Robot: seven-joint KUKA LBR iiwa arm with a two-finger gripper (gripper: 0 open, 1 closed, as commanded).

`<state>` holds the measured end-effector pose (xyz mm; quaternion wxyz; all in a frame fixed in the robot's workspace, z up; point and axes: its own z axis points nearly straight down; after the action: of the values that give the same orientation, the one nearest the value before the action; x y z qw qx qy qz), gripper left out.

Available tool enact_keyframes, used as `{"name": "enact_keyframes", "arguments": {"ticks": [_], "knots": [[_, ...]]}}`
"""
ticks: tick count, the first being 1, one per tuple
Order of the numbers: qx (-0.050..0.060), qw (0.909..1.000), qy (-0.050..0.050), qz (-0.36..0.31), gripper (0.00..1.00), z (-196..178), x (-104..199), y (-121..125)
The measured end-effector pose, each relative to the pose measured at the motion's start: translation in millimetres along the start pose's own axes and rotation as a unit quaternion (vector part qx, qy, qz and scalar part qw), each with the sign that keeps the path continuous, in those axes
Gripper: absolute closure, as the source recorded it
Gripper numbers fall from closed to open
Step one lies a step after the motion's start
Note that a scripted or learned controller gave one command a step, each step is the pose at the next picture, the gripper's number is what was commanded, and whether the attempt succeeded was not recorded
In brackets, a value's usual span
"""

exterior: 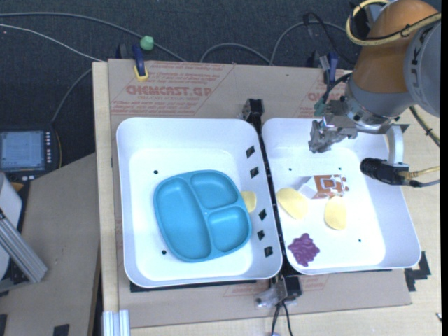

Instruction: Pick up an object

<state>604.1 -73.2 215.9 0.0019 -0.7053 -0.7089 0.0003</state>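
Note:
In the right bin point(392, 247) lie a pale yellow piece point(292, 203), a second yellow piece point(336, 214), a purple grape cluster point(304, 248) and a small orange-and-white patterned item point(329, 185). My gripper point(321, 142) hangs over the bin's upper left part, above and behind these objects, with nothing visible between its fingers. The left bin point(133, 187) holds a blue divided tray point(202, 214), with a small yellow piece point(248, 201) at the tray's right edge.
A black divider with clips point(260, 180) runs between the two bins. A black cylindrical fitting point(381, 169) with a cable sticks out over the right bin's right side. Cables trail across the dark floor behind the bench.

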Motion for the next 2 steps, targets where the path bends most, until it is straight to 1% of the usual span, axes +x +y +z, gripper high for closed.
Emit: {"name": "enact_keyframes", "arguments": {"ticks": [1,2], "knots": [[-0.001,1.0000,0.000,0.001,1.00,-10,45,-8],[0.001,1.0000,0.000,0.000,1.00,1,98,-22]]}}
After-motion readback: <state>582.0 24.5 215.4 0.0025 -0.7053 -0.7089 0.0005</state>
